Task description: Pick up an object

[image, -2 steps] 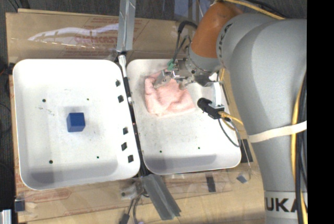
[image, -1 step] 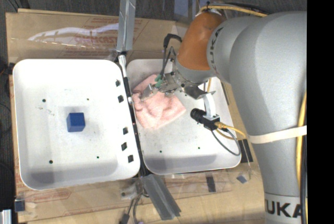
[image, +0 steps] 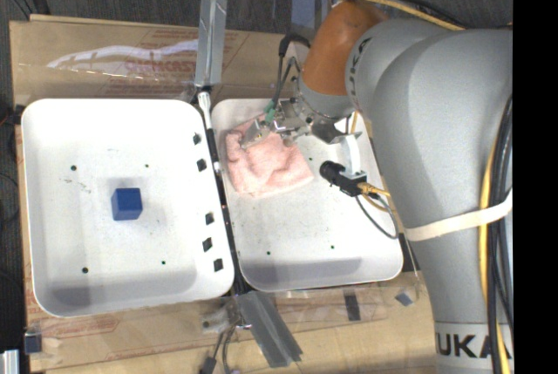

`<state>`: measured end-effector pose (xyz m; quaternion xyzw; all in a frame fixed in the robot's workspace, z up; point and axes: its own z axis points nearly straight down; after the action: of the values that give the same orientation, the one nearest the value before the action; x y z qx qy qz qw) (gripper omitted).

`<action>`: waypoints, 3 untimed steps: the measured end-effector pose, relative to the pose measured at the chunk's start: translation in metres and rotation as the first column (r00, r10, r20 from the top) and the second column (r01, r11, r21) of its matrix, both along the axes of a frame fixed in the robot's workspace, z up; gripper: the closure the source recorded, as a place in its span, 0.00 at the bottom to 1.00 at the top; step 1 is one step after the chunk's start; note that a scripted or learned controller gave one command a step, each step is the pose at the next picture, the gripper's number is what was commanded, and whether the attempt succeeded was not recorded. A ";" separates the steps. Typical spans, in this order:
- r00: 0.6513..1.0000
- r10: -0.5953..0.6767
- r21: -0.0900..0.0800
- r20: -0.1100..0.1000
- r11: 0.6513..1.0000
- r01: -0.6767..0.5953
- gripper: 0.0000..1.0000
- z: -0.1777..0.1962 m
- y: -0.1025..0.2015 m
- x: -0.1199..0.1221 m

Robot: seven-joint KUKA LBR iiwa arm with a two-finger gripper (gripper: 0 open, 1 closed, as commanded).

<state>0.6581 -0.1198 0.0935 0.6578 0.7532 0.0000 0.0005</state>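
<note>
Nothing has been lifted yet, as far as this view shows: both loose things lie flat on the bin floors, so the whole grasp and lift are left to do. The pincer (image: 272, 121) is down low in the right bin (image: 296, 263), near its far wall, with the grey arm (image: 436, 102) and its orange band (image: 336, 50) rising behind it. How wide the pincer stands cannot be told, since the metal parts at its tip are small and tangled against the cloth, and nothing can be seen gripped in it.

The likely target, a crumpled pink cloth (image: 266, 165), lies directly under and just in front of the pincer, its upper edge touching or very nearly touching the tip. By my reckoning the pincer is at the point of closing on that upper edge.

A blue block (image: 127, 203) sits well apart from the pincer, across the divider in the left bin (image: 52, 128), untouched.
</note>
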 end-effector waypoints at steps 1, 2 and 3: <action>0.990 -0.143 -0.001 -0.003 0.990 0.143 0.00 -0.001 0.014 -0.001; 0.995 -0.104 0.000 0.002 0.995 0.104 0.00 0.001 -0.019 0.000; 1.000 0.030 0.000 0.002 1.000 -0.030 0.00 0.002 -0.071 -0.024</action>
<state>0.6342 -0.1905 0.0952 0.6464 0.7630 0.0009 0.0012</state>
